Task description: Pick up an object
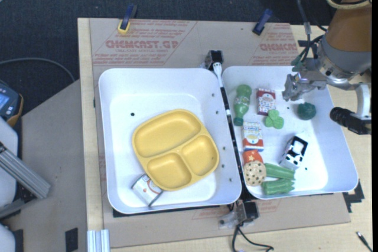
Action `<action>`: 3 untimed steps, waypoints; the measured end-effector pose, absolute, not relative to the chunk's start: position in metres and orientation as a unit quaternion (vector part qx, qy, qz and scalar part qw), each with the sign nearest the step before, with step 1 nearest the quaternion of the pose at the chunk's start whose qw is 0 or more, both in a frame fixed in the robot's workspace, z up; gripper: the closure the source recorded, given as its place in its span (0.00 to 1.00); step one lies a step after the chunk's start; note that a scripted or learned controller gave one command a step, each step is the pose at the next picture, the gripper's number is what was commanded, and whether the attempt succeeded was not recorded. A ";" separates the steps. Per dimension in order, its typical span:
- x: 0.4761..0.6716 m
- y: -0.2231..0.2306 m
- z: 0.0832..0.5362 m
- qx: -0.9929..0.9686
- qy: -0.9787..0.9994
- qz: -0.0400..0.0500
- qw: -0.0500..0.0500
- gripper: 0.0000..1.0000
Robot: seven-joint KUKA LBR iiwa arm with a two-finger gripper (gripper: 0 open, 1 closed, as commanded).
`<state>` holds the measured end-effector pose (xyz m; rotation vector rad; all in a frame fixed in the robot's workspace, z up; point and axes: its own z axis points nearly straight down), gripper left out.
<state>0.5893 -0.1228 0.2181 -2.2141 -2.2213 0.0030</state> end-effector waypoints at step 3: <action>0.494 0.019 0.218 -0.705 -0.709 0.001 0.003 1.00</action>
